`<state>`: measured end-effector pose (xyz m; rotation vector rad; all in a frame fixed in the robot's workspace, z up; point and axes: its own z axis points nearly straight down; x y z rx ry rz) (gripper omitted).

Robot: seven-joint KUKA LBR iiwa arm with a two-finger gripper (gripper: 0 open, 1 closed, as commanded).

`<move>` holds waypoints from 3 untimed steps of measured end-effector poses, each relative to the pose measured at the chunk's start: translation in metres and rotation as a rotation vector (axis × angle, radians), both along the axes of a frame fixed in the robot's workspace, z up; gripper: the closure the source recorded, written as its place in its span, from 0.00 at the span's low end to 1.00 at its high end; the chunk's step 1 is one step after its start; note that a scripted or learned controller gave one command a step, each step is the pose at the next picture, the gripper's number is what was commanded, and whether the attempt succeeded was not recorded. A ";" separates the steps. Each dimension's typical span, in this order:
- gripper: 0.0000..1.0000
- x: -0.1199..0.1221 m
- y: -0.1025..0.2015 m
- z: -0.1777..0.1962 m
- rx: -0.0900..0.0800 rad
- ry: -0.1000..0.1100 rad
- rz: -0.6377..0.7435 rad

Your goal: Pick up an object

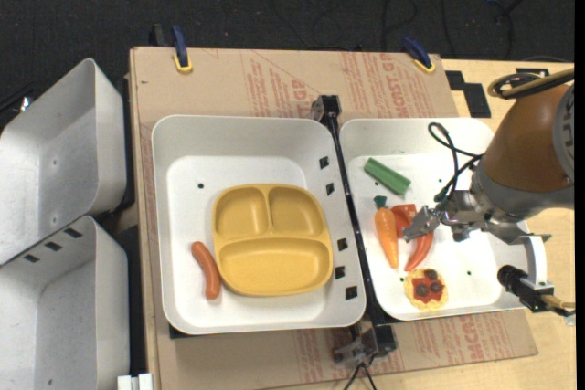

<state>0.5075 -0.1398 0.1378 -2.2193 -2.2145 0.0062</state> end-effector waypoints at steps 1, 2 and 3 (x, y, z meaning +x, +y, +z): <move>0.00 -0.001 0.001 -0.049 0.000 -0.002 0.000; 1.00 0.000 0.000 -0.036 -0.001 -0.007 -0.002; 1.00 0.012 0.002 0.016 -0.004 -0.014 0.005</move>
